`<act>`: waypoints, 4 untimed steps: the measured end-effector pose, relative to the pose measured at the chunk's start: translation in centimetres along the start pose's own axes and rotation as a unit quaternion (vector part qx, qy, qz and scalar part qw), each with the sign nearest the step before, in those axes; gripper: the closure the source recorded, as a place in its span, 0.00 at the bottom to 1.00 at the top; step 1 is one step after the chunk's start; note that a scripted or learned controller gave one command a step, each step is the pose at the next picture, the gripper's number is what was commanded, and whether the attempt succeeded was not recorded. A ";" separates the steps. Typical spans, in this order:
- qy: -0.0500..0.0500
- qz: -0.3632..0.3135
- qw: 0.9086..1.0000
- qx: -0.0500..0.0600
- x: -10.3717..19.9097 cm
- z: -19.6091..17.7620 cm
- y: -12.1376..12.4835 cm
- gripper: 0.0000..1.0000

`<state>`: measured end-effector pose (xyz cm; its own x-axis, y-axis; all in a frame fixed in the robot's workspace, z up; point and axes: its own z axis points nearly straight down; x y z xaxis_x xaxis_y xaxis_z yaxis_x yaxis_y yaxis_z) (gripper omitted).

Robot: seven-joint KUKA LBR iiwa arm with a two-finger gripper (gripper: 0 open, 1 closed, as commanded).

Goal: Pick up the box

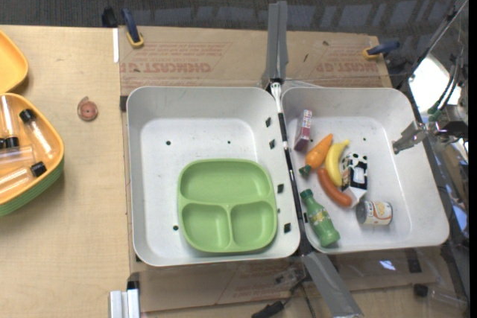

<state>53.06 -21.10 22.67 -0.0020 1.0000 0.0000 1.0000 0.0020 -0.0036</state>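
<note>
Side by side at centre frame: left bin (153, 160) and right bin (387, 119), both shallow and white, on a sheet of brown cardboard (194, 63) over the table (67, 249).

In the upper left of the right bin, just beside the wall shared with the left bin: the box (304, 129), small, pink and white, lying flat, free of any grip. Just below and right of it, an orange carrot-like toy (319, 150), then a banana (337, 160), a red-orange piece (335, 191) and a black-and-white item (358, 171), all clustered close together. Further down, near the lower left corner of that bin, a green bottle (320, 218) on its side; to its right, a small can (374, 213).

In the left bin, lower centre: a green divided plate (227, 205).

At the right rim of the right bin, the end effector (414, 136), well apart from the box and with nothing visibly in its grasp; how far open, cannot tell.

At far left of frame, yellow trays (33, 153) with small tubes.
</note>
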 end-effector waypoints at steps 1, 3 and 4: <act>0.000 -0.095 0.995 -0.002 6.4 13.5 2.8 0.00; 0.000 -0.011 1.000 -0.001 8.9 13.6 -1.3 0.00; -0.001 -0.172 0.985 -0.001 16.2 3.5 2.9 0.00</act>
<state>55.89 -4.86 19.12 -0.3408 0.9401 -0.0003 0.9401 0.3408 -0.0016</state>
